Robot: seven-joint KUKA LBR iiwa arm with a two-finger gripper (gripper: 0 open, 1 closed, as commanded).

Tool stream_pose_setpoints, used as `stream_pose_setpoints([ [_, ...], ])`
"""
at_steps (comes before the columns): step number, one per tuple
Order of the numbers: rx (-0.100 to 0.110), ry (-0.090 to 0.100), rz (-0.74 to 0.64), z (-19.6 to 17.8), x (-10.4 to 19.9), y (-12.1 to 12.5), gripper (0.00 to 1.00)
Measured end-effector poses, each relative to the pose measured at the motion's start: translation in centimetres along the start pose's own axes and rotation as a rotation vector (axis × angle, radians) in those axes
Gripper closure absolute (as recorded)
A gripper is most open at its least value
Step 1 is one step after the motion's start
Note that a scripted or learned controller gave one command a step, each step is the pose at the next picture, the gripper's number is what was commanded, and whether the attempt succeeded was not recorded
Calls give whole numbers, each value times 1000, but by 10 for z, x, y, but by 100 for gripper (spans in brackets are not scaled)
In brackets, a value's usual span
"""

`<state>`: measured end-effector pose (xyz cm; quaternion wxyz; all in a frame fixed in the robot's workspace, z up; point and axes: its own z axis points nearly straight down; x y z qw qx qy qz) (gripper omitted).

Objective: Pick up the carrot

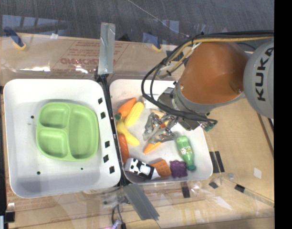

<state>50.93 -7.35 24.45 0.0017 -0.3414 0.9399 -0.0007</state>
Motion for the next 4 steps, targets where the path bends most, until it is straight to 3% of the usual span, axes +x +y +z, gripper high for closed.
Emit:
stream_pose_setpoints([
  [1, 0, 0, -22, -20, -4, 4, 100],
  [2, 0, -1, -160, -29, -39, -1, 100],
  [3, -9, 4, -462, 67, -5, -55, 100],
  [4, 5, -1, -465, -9, 32, -22, 100],
])
